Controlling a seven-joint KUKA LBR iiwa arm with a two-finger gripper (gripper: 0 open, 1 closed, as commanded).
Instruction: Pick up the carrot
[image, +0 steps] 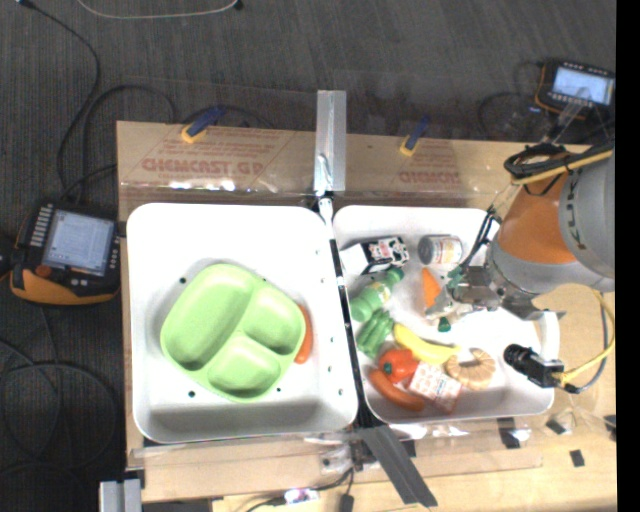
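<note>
The pincer (452, 290) hangs low over the right bin (520, 400), at the end of the grey arm (560, 240) with its orange band that comes in from the right. Whether it is spread or closed cannot be told from this slanted view, since dark wrist parts hide its tips, and nothing can be made out between them.

The carrot (430, 288) lies just to the left of the pincer, a short orange wedge on the white floor of the bin, so close that the two seem to touch or nearly touch. Which of these it is cannot be told.

Just above the carrot lies a small tin can (440, 248) on its side, and to the left of that a small black and white item (384, 250). Below the carrot a banana (425, 345) curves across the bin, with a bagel (474, 367) at its lower right. Green toy vegetables (374, 315) crowd the left wall of the bin, and a red and orange pile (398, 372) with a labelled packet (432, 384) sits near the front.

In the left bin (150, 400), well apart from the pincer, a light green divided plate (232, 328) lies tilted, with an orange item (304, 338) peeking out at its right edge.

Both bins rest on the table (240, 160).
</note>
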